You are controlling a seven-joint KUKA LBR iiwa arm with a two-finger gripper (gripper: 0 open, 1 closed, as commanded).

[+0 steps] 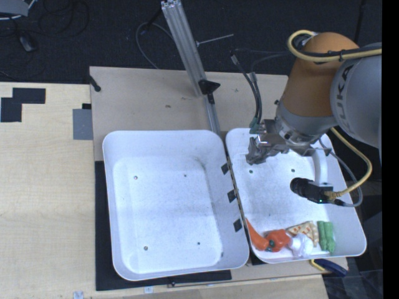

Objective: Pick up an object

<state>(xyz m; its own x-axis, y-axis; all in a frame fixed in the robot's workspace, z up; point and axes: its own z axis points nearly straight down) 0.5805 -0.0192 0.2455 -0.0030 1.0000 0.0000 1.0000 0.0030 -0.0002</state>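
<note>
The gripper hangs over the right bin's far left corner; whether it is open or closed, I cannot tell. The small colourful objects crowd the bin's near edge, well apart from it. Descending here risks grasping nothing.

left bin: floor wide open | right bin: middle bare, passable | near edge: orange piece, red piece, cracker, green piece packed together | seam between bins: three black clips | behind bins: slanted metal post, loose cable beside it | arm hangs over right bin's far end
</note>
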